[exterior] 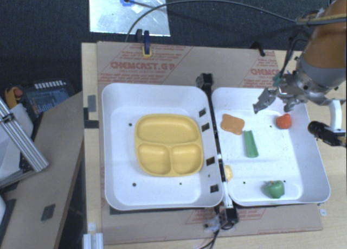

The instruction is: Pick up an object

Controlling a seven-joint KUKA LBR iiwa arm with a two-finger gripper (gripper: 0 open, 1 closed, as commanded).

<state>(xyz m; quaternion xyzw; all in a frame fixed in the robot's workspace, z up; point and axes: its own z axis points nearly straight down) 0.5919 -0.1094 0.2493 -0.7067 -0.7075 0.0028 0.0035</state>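
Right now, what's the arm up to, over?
Gripper over right bin, nothing visibly between the jaws. Orange-red ball nearest, beside it. Orange piece, green stick, green lump lie apart. Nothing blocking.

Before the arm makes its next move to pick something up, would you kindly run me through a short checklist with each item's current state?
1. Objects available in the right bin: ok. An orange piece, green stick, red-orange piece and green piece lie there.
2. Objects spaced apart for a clean grasp: ok; none touch.
3. End effector above the right bin: ok, near its far edge.
4. Nothing yet held in the end effector: ok.
5. End effector lined up over one object: not ok; it sits between the orange and red-orange pieces.
6. Yellow tray out of the way: ok, in the left bin.
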